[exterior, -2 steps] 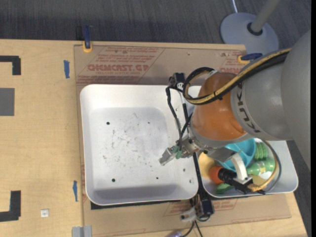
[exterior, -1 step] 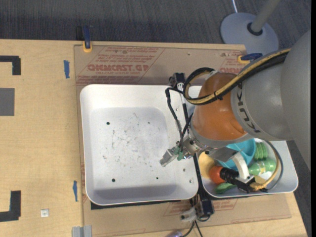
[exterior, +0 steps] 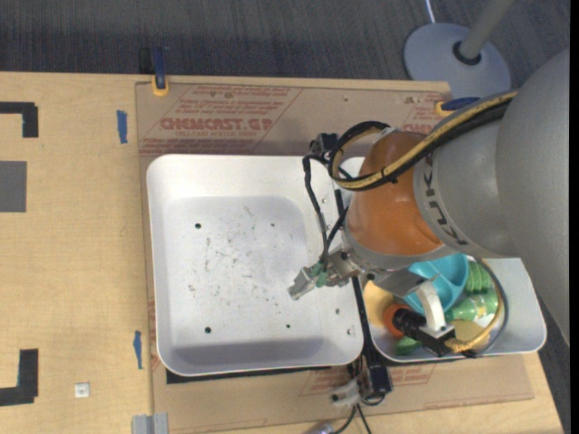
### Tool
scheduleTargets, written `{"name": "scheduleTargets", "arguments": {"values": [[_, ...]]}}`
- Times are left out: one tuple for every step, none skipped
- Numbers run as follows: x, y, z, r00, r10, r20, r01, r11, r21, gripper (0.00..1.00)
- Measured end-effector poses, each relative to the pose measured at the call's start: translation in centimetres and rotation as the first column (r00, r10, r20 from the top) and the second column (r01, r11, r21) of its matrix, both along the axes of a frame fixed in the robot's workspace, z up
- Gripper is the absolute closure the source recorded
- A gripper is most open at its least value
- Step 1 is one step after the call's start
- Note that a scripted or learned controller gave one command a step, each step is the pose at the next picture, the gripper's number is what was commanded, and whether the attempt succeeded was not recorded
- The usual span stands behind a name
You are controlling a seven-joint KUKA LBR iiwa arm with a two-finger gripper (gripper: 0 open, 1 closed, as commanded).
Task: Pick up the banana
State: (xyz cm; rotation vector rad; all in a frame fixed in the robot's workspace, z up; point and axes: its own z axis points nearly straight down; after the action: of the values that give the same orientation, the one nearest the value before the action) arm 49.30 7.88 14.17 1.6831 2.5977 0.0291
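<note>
The banana is hard to make out. The likeliest candidate is a curved yellow-tan strip (exterior: 478, 334) at the near side of the right-hand shallow white plastic bin (exterior: 529, 333), partly under the arm, though I cannot say for sure that this is it. It lies crowded against a cyan plastic scoop-shaped piece (exterior: 445, 277), some green plastic items (exterior: 477, 307) and a small orange-red object (exterior: 398, 317), all touching or overlapping.

The small grey two-finger gripper (exterior: 306, 283) sits over the right part of the left-hand shallow white bin (exterior: 226, 242), well apart from that yellow strip. I see nothing in its grasp, and cannot tell how far open it is at this size.

The main risk, as I judge it, is a descent here onto the bare bin floor that closes on nothing. Over the right bin, the tight clutter could let the gripper catch the scoop or a green piece instead, or push the banana under its neighbours. The bulky grey arm with its orange band (exterior: 389, 208) also hides much of that bin.
</note>
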Motion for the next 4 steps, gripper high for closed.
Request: {"name": "scheduleTargets", "arguments": {"values": [[-0.04,-0.08,-0.02,1.0,0.03,-0.002,-0.03,1.0,-0.002,0.0],[-0.05,-0.1,-0.02,0.999,0.043,-0.002,-0.043,0.999,-0.003,0.0],[-0.05,-0.11,-0.03,0.998,0.055,-0.002,-0.055,0.998,-0.004,0.0],[-0.08,-0.18,-0.06,0.996,0.085,-0.004,-0.085,0.996,-0.006,0.0]]}}
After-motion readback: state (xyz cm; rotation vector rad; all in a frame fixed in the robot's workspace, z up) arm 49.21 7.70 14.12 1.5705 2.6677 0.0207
